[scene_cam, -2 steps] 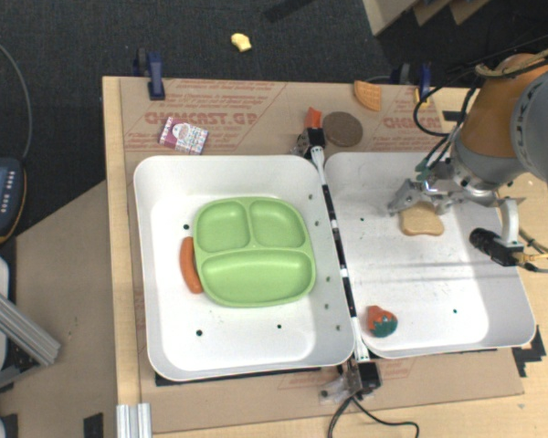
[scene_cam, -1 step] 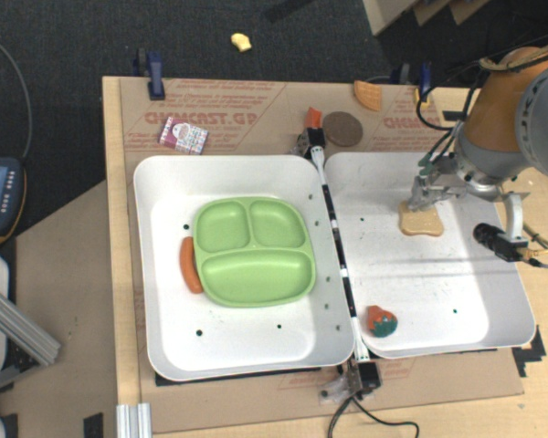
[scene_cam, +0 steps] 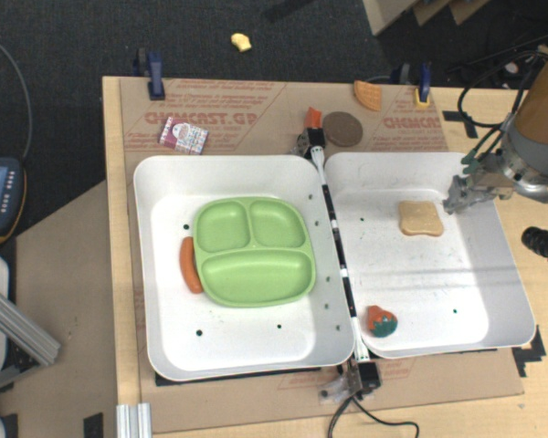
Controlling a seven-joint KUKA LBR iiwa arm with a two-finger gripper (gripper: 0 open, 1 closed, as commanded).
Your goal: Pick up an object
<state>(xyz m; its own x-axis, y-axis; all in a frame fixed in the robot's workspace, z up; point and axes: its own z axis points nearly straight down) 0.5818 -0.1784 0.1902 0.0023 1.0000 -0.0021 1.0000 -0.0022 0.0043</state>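
Hovering my jaws [scene_cam: 458,195] above right bin [scene_cam: 493,327], just beside toast slice [scene_cam: 420,218] lying flat on bin floor. Jaw gap: cannot tell. Risk: flat toast slides away, jaws close on nothing.

right bin [scene_cam: 493,327]: toast [scene_cam: 421,218], end effector [scene_cam: 458,196] beside it | left bin [scene_cam: 164,327]: green tray [scene_cam: 254,250]
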